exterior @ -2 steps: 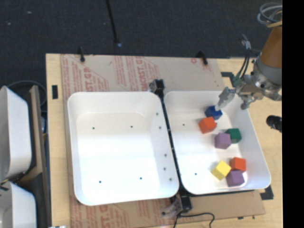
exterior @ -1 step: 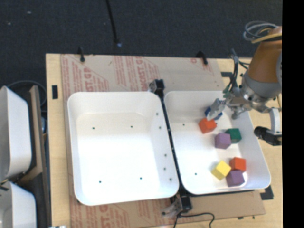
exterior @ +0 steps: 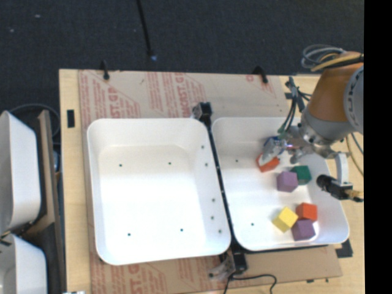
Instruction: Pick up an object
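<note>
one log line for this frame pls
end effector: over right white bin | nearest: small orange block | grasp: unclear | other blocks: loose in bin

Light falls evenly and fairly bright from overhead. The two white bins (exterior: pixel 153 182) are the brightest areas — their floors wash out to near-featureless white, with soft grey shading along the inner walls. Shadows are weak and diffuse; a faint one lies under the bins' rims at 6 o'clock. The dark floor (exterior: pixel 184 23) at 12 o'clock is grainy and underexposed. Overall sharpness is modest — small details look soft and edges slightly smeared, with colours a little muted.
</note>
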